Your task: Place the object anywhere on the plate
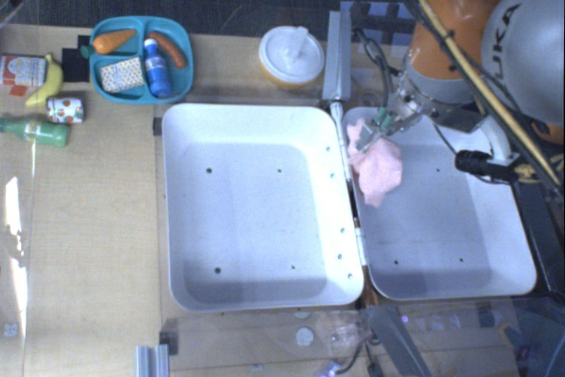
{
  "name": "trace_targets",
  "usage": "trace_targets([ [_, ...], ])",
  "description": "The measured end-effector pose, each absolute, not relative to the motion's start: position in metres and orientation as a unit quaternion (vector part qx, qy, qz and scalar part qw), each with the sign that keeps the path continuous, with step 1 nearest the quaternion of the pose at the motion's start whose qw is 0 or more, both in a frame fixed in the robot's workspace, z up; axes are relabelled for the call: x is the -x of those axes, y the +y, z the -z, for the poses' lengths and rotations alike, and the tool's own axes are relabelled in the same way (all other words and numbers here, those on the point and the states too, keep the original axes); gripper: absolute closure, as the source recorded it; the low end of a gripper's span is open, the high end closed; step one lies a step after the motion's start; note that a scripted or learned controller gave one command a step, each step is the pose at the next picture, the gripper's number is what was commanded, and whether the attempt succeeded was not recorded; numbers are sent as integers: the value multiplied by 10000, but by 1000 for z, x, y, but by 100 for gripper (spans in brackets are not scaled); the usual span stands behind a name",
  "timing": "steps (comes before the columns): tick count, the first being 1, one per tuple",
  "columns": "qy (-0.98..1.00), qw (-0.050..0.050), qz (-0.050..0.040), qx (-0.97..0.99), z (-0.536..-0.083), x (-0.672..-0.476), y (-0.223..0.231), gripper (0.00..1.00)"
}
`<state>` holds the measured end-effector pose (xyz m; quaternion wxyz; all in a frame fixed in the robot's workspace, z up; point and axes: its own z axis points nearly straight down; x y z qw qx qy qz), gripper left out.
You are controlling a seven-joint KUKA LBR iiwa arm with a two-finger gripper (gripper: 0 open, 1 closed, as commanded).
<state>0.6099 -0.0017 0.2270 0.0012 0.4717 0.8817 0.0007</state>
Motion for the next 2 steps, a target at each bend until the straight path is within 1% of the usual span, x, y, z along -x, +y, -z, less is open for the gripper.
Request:
trace_targets([
  [1, 9581, 14, -10, -2865, -218, -599, 52, 100],
  [2, 9960, 25, -14, -897, -226, -600, 98, 100],
])
